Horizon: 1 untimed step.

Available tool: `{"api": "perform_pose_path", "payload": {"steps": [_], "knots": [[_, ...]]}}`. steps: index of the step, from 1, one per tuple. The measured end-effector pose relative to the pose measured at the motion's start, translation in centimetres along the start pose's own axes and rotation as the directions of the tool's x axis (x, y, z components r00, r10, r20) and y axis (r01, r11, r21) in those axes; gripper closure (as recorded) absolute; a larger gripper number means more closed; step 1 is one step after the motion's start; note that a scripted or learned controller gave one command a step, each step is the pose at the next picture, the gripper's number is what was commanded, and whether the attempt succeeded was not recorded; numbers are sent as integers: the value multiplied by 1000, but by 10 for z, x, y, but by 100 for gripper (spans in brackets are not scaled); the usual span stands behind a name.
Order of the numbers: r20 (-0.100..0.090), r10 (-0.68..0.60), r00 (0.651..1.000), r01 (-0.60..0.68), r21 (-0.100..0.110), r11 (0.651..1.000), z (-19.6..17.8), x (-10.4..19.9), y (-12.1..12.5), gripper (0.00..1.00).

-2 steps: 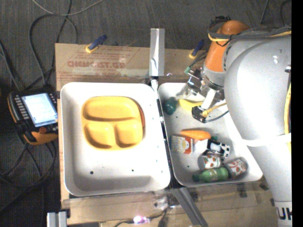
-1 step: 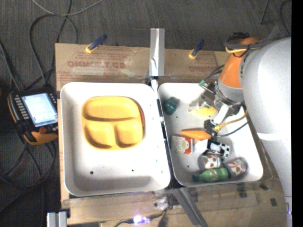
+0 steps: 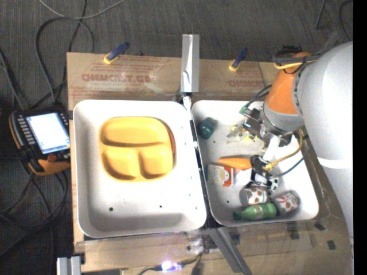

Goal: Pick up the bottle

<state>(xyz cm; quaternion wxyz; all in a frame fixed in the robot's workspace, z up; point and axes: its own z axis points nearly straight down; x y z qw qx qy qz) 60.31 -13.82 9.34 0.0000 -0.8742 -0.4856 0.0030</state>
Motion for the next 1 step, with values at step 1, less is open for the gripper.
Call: {"api": "perform_pose_path", "payload": {"steps": [1], "knots": [[-13, 240, 971, -240, -9, 971, 3, -42, 13, 0]]}}
